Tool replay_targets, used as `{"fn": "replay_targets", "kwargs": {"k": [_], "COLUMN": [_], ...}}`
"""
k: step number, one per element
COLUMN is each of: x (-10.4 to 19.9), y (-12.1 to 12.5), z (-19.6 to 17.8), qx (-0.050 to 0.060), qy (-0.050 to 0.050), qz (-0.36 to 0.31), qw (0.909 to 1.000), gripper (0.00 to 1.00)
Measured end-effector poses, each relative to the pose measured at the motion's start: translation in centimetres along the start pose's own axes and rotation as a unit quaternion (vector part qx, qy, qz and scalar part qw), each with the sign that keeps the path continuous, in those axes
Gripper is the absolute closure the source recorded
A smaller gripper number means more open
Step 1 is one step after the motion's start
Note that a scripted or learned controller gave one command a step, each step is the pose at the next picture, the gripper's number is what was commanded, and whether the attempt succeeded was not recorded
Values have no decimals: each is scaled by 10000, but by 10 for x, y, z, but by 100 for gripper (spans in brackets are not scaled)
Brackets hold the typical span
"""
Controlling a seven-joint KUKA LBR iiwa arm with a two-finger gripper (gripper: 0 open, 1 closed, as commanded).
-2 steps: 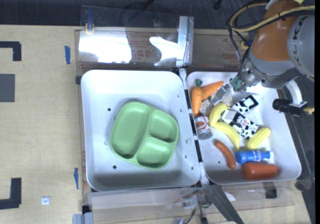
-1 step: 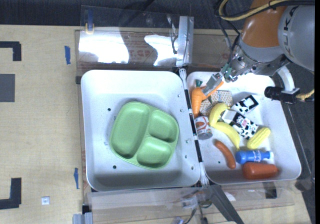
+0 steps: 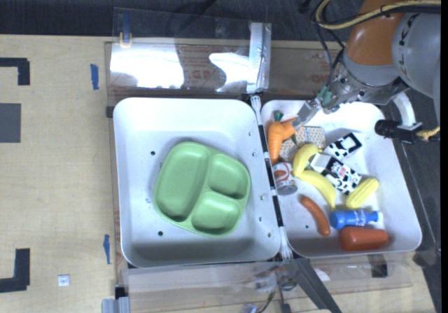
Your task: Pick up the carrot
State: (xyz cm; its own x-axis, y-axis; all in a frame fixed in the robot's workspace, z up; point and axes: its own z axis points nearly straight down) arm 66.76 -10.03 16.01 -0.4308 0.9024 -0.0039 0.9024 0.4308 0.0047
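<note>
The claw hovered beside the carrot; its opening could not be told. It should straddle the carrot's middle.

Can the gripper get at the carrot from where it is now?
Probably yes. The gripper hangs right beside the carrot, which lies uncovered at the right bin's upper-left corner; the bin wall close behind may cramp it.
</note>
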Motion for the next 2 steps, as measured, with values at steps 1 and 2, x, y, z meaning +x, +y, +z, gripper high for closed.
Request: {"fn": "replay_targets", "kwargs": {"k": [1,2], "x": [48,-3], "y": [9,-6], "z": [-26,63], "qx": [14,56], "qy": [19,58], "qz": [-944,-1754], "qw": [9955,9845], "gripper": [0,0]}}
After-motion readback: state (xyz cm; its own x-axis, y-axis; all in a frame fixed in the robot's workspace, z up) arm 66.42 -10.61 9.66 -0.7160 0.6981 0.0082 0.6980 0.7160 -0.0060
